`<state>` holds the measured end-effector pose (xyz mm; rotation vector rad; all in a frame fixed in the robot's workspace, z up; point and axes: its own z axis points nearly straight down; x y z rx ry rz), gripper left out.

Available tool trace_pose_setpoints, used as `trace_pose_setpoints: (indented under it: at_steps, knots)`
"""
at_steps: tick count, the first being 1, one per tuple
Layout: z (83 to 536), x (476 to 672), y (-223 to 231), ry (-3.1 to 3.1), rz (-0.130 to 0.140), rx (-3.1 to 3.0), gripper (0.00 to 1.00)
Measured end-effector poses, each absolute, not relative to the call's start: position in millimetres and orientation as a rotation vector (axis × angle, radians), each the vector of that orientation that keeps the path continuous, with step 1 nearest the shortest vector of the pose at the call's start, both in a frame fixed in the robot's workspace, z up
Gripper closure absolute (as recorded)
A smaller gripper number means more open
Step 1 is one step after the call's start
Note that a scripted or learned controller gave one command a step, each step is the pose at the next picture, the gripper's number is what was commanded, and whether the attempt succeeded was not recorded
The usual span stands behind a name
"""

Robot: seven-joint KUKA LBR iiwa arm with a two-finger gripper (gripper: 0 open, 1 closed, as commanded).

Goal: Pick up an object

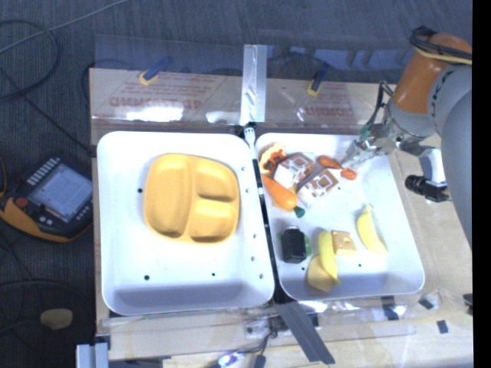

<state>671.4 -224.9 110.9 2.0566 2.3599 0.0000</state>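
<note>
Camera view looks down on a wooden bench (69, 228) standing on dark grey carpet (46, 113), with a handheld control pendant (47, 199) lying on the floor at left. Left bin (115, 282) holds a yellow divided tray (190, 198). Right bin (403, 259) holds toy food: a carrot (278, 192), two waffle-pattern packets (307, 176), a black block (293, 244), two bananas (371, 231) and a yellow pear-shaped piece (322, 273). The grey arm with its orange band (420, 79) enters from the upper right and slants down over the right bin's far corner. The gripper (362, 149) hangs near a red piece (337, 165); its opening cannot be told from here.
</note>
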Motion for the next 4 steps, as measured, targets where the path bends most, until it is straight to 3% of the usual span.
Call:
trace_pose_setpoints:
  at_steps: [2, 3, 4]
  knots:
    - [91, 672.6, -110, 2.545, 0.001, 1.81, 1.0]
    - [88, 669.6, -112, 2.55, -0.009, 1.821, 0.0]
    - [89, 636.1, -125, 2.569, 0.003, 1.791, 0.0]
